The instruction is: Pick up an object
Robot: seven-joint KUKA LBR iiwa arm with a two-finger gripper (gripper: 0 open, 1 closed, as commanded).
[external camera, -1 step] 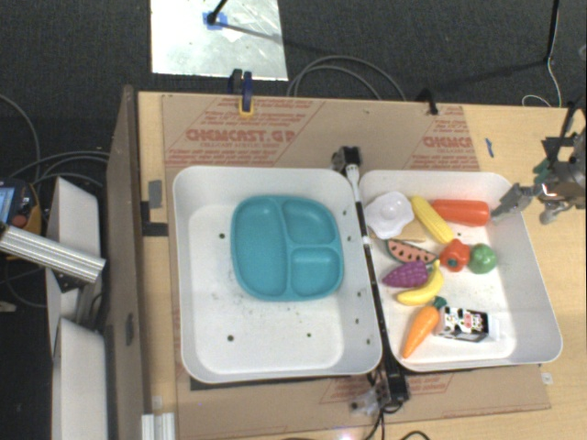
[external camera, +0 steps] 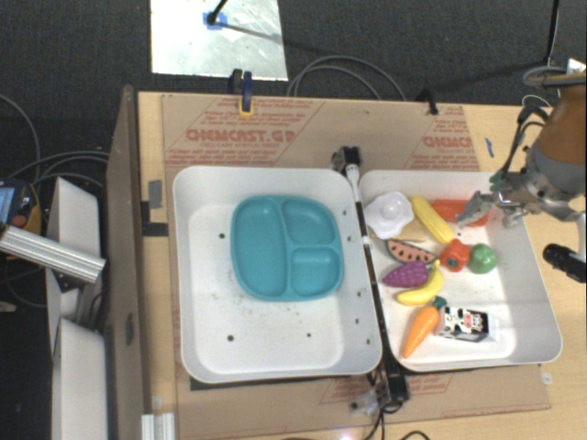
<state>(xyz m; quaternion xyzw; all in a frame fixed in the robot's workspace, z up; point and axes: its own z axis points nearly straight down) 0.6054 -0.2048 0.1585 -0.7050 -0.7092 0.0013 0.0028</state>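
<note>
The right bin (external camera: pixel 541 324) holds several toy foods. Among them are a white egg-like piece (external camera: pixel 389 211), a yellow banana (external camera: pixel 431 218), a red-orange piece (external camera: pixel 448 208), a watermelon slice (external camera: pixel 410 250) and purple grapes (external camera: pixel 408 273). There are also a second banana (external camera: pixel 420 291), a carrot (external camera: pixel 419 328), a red pepper (external camera: pixel 454 257), a green apple (external camera: pixel 483 258) and a small milk carton (external camera: pixel 463 323). My gripper (external camera: pixel 491 213) hangs over the bin's far right part, just right of the red-orange piece and above the apple. It is open, with nothing between its fingers.
The left bin (external camera: pixel 197 337) holds a blue divided plate (external camera: pixel 286 247). A black clip (external camera: pixel 348 160) sits at the far end of the wall between the bins. The grey arm (external camera: pixel 561 159) comes in from the right. Cables run behind the bench.
</note>
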